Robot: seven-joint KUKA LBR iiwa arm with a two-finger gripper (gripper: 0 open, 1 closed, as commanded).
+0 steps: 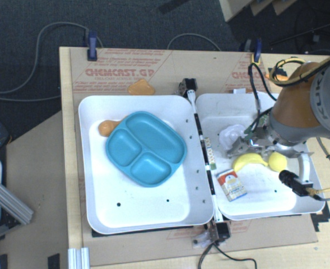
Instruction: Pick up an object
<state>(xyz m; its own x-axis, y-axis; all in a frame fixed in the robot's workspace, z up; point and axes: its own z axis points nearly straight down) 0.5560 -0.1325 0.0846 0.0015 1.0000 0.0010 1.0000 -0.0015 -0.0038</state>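
In the right bin (265,206) lie a yellow banana-shaped piece (249,162), a round yellow fruit (277,161), a small red and white box (232,185) and a crumpled clear wrapper (231,134). My gripper (246,145) reaches in from the right and hangs low over this bin, just above the banana-shaped piece and beside the wrapper. The orange band of the arm (295,102) hides the bin's far right part. I see nothing clearly held.
The left bin (148,206) holds a blue divided plate (146,148) with an orange object (105,128) tucked behind its left edge. Another orange piece (140,87) lies on the bench behind that bin. Cables (257,88) run along the bench's far edge.
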